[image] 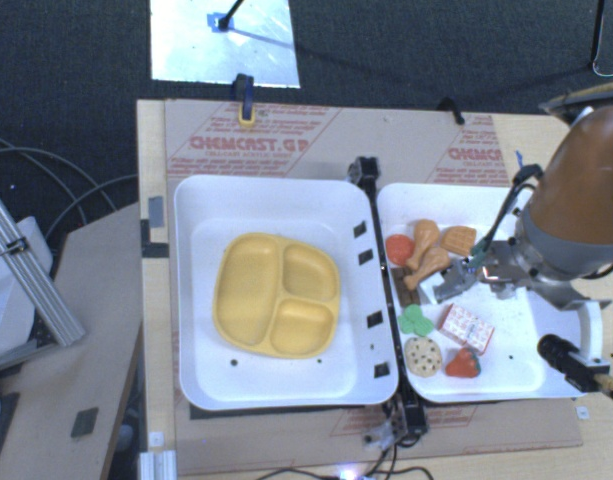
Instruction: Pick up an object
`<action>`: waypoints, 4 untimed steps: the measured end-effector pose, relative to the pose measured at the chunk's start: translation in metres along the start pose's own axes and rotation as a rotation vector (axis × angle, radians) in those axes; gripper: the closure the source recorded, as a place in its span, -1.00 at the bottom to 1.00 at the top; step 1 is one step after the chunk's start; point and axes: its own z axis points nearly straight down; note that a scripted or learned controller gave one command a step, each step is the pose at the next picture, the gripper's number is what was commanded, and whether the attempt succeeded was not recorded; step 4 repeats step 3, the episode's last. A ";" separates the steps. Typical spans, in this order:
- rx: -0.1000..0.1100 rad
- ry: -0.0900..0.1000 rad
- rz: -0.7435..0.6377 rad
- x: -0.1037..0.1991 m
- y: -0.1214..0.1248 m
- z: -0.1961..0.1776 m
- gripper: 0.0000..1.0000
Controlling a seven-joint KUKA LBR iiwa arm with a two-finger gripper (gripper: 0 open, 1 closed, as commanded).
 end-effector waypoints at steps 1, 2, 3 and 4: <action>0.008 -0.001 0.002 -0.024 0.000 0.062 -1.00; -0.009 -0.008 0.001 -0.032 0.004 0.155 -1.00; -0.019 -0.011 0.002 -0.034 0.007 0.138 1.00; -0.019 -0.011 0.002 -0.034 0.007 0.138 1.00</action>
